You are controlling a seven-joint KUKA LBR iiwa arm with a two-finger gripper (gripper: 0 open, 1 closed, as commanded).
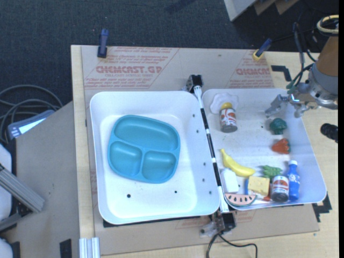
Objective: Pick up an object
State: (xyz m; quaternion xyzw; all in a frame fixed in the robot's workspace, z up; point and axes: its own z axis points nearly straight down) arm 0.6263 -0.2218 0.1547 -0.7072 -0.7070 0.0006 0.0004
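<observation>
The light is bright and even. The white bins (145, 208) shine a little, shadows are soft, and the picture looks slightly fuzzy.

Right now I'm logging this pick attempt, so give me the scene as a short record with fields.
left bin: white bin holding a blue divided plate
right bin: white bin with toy items
far end: small can beside a white object
middle: green toy, red toy
near end: banana, watermelon slice, cheese block, can, blue bottle
claw: over right bin's far right part, just above the green toy
held item: none visible
</observation>
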